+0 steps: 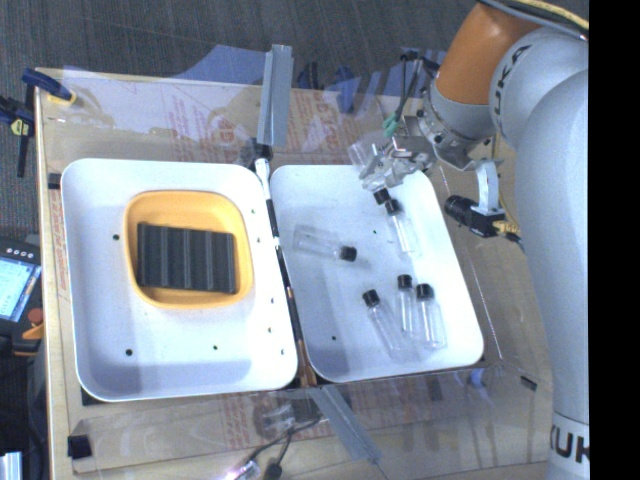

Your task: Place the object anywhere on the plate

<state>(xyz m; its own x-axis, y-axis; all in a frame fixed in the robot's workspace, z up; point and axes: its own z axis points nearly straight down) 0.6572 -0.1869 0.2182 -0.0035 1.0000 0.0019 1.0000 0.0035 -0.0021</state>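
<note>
gripper hangs over the right bin's far edge, can't tell what it's doing, just above one vial, four more vials closer in, and the yellow plate sits in the left bin.

plate in left bin, vials right

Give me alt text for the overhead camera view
A robot arm's pincer hovers over the far edge of the right bin, which holds five clear vials with black caps. The left bin holds a yellow plate with a dark ribbed centre.
</note>
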